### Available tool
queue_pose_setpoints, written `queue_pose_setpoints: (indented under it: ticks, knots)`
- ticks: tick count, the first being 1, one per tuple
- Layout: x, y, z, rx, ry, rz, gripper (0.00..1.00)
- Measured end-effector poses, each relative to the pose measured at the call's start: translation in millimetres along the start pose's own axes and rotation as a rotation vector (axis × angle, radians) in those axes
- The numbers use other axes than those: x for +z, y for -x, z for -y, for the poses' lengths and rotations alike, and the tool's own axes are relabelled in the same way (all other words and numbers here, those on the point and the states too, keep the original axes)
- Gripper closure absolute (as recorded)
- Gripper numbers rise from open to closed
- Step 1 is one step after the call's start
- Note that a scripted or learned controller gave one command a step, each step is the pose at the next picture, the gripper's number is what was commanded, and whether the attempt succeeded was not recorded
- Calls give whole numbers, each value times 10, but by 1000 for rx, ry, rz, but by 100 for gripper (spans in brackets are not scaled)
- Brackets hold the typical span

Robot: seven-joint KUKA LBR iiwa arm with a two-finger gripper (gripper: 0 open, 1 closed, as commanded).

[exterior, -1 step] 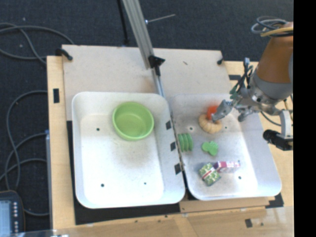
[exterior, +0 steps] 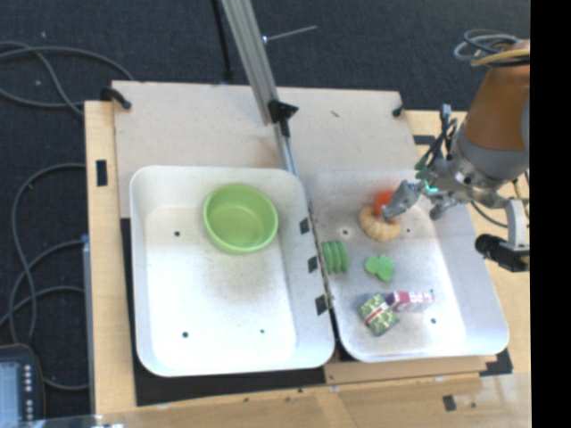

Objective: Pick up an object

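Camera view: tool (exterior: pixel 399 201) hangs over the tan pastry (exterior: pixel 381 224); its spread cannot be told.

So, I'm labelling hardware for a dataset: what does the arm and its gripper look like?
The arm has an orange band above a grey wrist, with thin cables looping beside it. The gripper is grey metal with a small teal spot.
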State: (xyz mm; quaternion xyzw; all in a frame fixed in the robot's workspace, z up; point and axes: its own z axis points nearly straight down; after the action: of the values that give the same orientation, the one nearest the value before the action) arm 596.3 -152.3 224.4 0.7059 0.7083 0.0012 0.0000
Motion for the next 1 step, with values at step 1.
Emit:
queue_pose_setpoints:
  ticks: [1]
  knots:
    - [448, -42, -21, 1, -4, 5, 0]
